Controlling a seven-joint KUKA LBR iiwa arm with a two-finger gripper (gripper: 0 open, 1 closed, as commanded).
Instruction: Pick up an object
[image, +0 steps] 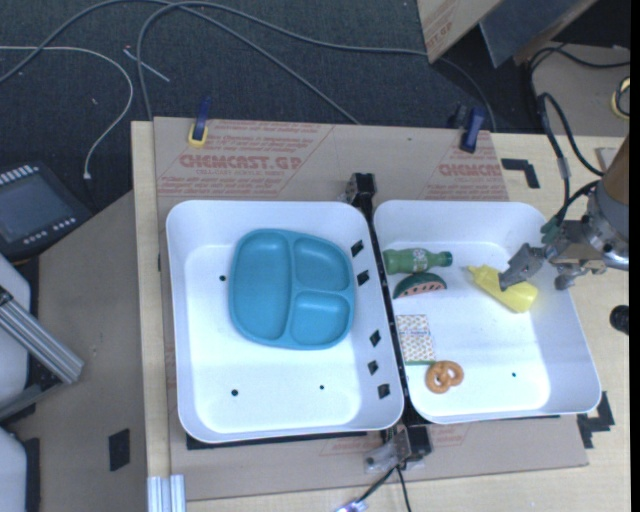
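gripper (541, 264) jaws look spread w/ nothing held, yellow plastic bottle-shaped toy (505, 289) just below-left of them; likely slips off its rounded side.

Overhead, slanted — both bins (300, 215) visible.

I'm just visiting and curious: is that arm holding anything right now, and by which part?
It cannot be told. The gripper sits right at the yellow object in the right bin, but the view doesn't settle whether it has hold of it.
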